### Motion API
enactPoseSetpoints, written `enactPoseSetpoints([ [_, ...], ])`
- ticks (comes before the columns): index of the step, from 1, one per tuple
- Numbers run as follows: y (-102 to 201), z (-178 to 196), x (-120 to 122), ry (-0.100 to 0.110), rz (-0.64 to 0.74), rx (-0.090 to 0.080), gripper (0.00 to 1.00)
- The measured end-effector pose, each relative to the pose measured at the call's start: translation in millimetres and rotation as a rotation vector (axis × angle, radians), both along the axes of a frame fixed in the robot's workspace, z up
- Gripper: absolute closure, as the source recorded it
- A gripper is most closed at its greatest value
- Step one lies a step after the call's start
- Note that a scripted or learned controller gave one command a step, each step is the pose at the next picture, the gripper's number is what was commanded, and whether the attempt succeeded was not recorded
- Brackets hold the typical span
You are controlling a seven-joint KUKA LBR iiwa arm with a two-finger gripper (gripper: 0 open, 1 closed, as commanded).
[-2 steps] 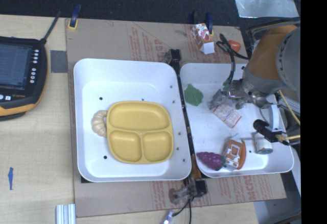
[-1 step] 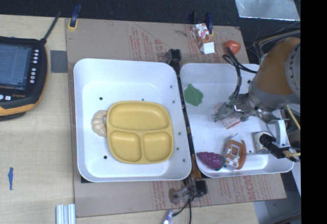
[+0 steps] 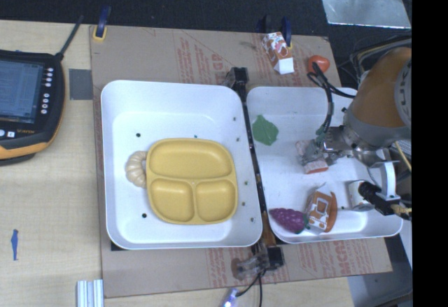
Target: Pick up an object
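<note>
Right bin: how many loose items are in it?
3 visible: a green piece upper left, a purple grape bunch and a snack packet at the front. The arm may hide others.

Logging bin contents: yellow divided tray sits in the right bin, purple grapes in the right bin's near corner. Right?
One error: the yellow tray lies in the left bin, not the right. The camera view shows it. The purple grapes are in the right bin, as said.

Yellow divided tray (image 3: 190, 180), white bins (image 3: 175, 97), green flat piece (image 3: 265, 130), purple grape bunch (image 3: 287, 218), orange-and-white packet (image 3: 320, 210), tan table (image 3: 42, 229)
</note>
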State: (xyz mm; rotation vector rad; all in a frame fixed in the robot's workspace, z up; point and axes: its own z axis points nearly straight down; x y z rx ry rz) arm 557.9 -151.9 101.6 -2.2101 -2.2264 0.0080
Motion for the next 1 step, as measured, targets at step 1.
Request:
enactPoseSetpoints([
  [1, 76.3, 90.9, 39.4, -0.005, -0.002, 0.002, 1.0],
])
